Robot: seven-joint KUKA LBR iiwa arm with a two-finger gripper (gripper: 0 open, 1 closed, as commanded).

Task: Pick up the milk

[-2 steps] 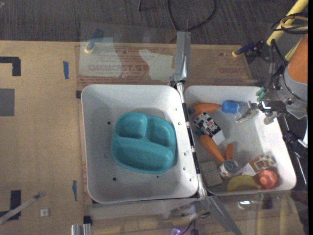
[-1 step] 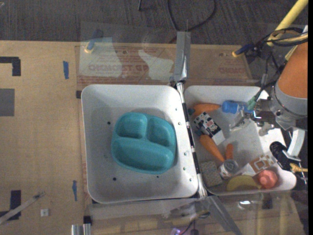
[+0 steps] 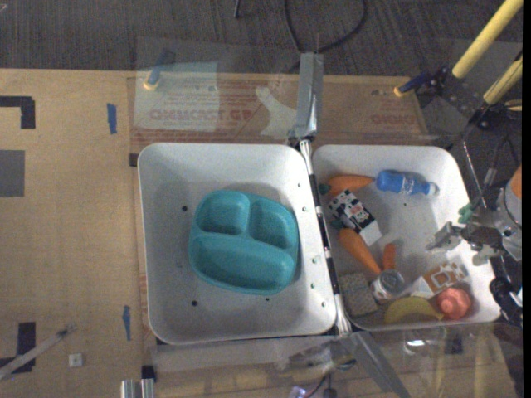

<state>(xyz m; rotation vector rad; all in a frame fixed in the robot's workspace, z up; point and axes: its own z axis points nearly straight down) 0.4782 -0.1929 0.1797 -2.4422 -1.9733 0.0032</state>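
The grey arm is mostly cut off at the right edge; its two-finger gripper (image 3: 455,232) hangs over the right white bin (image 3: 431,157), fingers spread, holding nothing. The black-and-white cow-patterned milk carton (image 3: 353,213) lies near the divider, between two orange carrots (image 3: 349,183) (image 3: 360,250). A blue bottle (image 3: 404,184) lies just beyond.

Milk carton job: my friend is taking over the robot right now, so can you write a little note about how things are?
Tool: above the right bin's right side, nothing seen between its fingers; open or shut is unclear.
Milk: lying in the right bin near its left wall, among the carrots, left of the tool and apart from it. The blue bottle lies behind.
Left bin: holds the teal tray.
Done: nothing yet.
Left: reach the milk, grip it, lift.
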